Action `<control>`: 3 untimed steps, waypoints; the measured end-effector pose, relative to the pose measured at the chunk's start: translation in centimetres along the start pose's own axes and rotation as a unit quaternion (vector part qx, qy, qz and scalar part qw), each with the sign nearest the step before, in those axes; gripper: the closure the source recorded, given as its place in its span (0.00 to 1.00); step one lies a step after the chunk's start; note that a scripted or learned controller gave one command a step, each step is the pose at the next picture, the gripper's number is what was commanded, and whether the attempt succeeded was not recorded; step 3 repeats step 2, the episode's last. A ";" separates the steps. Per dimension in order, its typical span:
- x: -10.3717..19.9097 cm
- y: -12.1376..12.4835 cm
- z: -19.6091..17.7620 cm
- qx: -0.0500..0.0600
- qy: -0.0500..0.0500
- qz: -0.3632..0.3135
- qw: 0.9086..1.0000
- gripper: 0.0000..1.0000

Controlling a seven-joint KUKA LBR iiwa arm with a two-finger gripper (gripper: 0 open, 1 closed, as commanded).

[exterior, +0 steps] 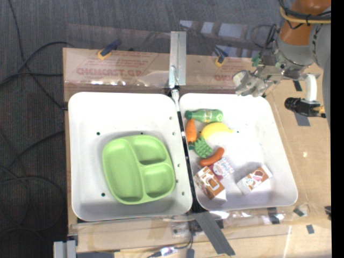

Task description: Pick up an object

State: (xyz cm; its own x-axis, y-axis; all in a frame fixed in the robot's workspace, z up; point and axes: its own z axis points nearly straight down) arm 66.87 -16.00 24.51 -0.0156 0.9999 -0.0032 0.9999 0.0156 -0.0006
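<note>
The right bin (269,144) holds several small items along its left side: a green bottle (205,114), a yellow lemon (216,131), an orange carrot (191,132), a red sausage (212,156), a brown carton (210,182), a small pink-and-white packet (224,167) and a white carton (253,179). My gripper (249,84) hangs over the bin's far rim, up and right of the bottle, with nothing seen between its fingers. How far apart the fingers stand is unclear.
The left bin (86,122) carries a green divided tray (138,168). A metal divider post (176,58) rises between the bins at the back. Yellow clamps (109,49) hold the cardboard backing. The arm's orange band (303,9) is at top right.
</note>
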 end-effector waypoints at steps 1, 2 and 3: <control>4.4 0.0 1.5 0.000 0.000 -0.124 0.992 1.00; 9.2 -2.0 2.9 0.000 0.001 -0.165 0.986 1.00; 9.2 -2.0 2.9 0.000 0.001 -0.165 0.986 1.00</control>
